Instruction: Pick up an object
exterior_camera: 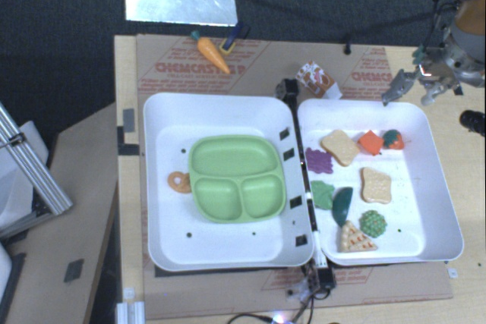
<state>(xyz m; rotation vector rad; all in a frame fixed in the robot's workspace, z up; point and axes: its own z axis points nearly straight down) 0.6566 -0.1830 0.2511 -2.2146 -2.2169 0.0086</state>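
Up top right, gripper (414, 86) hangs over the right bin's (437, 163) far rim, fingers spread apart w/ nothing between; toast slice (339, 146) sits below-left.

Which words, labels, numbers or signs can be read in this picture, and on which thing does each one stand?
"CHEMCAST": red print on the brown board under the two white bins, at the far left; the last letters are half covered by the toy carrot.
"CHEMCAST": the same red print at the far right, by the tool.
Red print on the board's near edge: too blurred to read.
Small red and white packet: print too small to read.
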